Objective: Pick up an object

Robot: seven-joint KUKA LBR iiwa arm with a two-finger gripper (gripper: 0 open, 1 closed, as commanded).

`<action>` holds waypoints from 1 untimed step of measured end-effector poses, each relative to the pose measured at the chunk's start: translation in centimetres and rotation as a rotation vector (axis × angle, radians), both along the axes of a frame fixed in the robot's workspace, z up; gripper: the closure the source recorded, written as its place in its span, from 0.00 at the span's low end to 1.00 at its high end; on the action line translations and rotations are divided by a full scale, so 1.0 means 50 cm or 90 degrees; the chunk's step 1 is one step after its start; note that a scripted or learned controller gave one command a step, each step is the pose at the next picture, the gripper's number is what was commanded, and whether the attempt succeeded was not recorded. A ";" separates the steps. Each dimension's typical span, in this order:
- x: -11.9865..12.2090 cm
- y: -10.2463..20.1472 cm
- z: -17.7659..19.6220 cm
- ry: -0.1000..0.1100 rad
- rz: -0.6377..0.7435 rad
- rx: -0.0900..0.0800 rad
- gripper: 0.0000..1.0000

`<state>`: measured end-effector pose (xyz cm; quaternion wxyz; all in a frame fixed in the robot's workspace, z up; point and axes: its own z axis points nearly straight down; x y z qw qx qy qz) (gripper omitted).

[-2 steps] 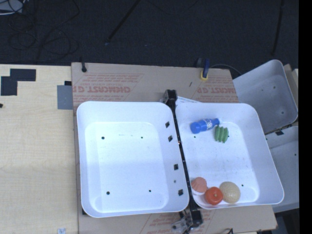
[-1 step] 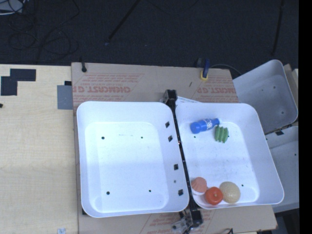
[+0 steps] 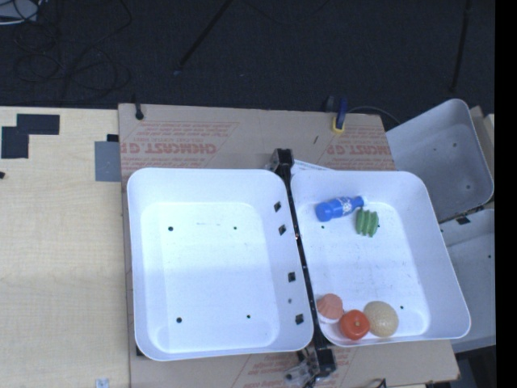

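2 white bins side by side on a cardboard sheet (image 3: 202, 140), and all the goods are in the right bin (image 3: 440, 257), which sits at 3 o'clock from the left bin (image 3: 202, 181).

Up at 11 o'clock in the right bin lies a blue bottle (image 3: 338, 208), tipped on its side, cap end toward 3 o'clock. Just beside it, at 12 o'clock in the bin, is a small green ribbed piece (image 3: 367, 222), close to the bottle but apart from it.

Down at 6 o'clock, 3 things huddle against the near wall: a pale pink disc (image 3: 329, 305) at 7 o'clock, a red tomato (image 3: 354, 324) touching it, and a beige ball (image 3: 381, 318) pressed to the tomato's 3 o'clock side.

As for the gripper, how far open it is and whether it has hold of anything, I cannot tell.
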<state>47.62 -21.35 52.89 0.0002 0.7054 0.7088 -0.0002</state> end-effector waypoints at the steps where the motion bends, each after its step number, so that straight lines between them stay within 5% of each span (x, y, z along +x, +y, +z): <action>1: 0.001 0.001 0.018 0.000 0.001 0.000 0.00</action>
